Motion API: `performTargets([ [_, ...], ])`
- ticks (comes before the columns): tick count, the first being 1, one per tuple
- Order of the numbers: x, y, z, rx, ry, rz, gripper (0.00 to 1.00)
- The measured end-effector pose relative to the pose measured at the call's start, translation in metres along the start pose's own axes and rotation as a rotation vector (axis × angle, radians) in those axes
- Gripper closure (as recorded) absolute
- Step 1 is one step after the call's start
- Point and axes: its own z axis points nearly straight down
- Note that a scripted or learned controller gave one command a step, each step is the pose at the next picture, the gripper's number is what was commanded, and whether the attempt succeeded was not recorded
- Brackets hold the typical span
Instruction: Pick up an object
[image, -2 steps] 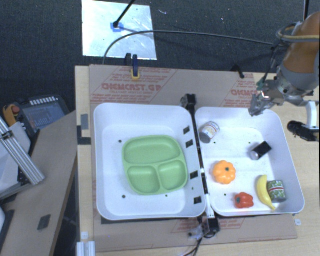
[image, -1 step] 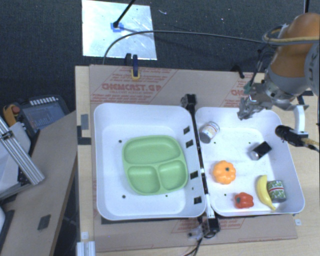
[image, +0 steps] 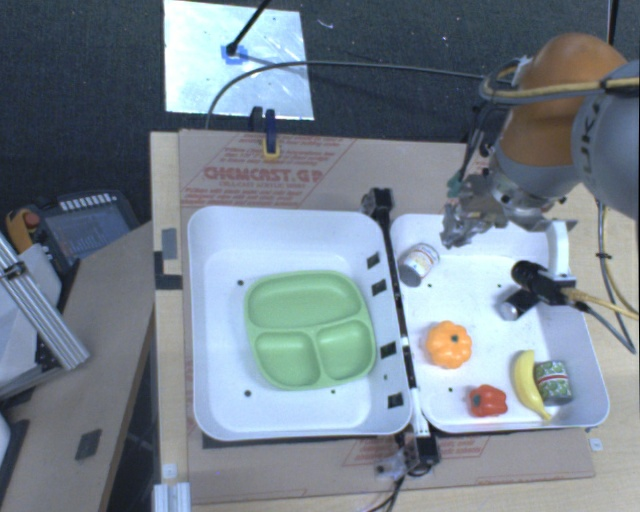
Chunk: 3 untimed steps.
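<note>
The arm (image: 560, 110) hangs over the right bin (image: 590, 400), its pincer (image: 462, 228) carrying nothing visible; whether it is released or clenched cannot be told. Nothing is picked yet: pumpkin (image: 450, 344), banana (image: 527, 384) and pepper (image: 487, 400) lie below it, the can (image: 418, 262) just beside.

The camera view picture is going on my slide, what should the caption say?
Robot gripper hovering over the right bin near a small can, with a green tray in the left bin.

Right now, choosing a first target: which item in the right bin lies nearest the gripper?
The small tin can on its side, at the bin's far-left corner, just below-left of the gripper. The pumpkin, pepper and banana lie farther.
</note>
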Motion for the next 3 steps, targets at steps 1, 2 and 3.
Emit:
performTargets([
  [1,0.040,-0.028,-0.001,0.002,0.000,0.001,1.00],
  [2,0.085,-0.043,0.012,0.001,0.000,0.001,1.00],
  [3,0.129,-0.070,0.004,0.002,0.001,-0.001,1.00],
])
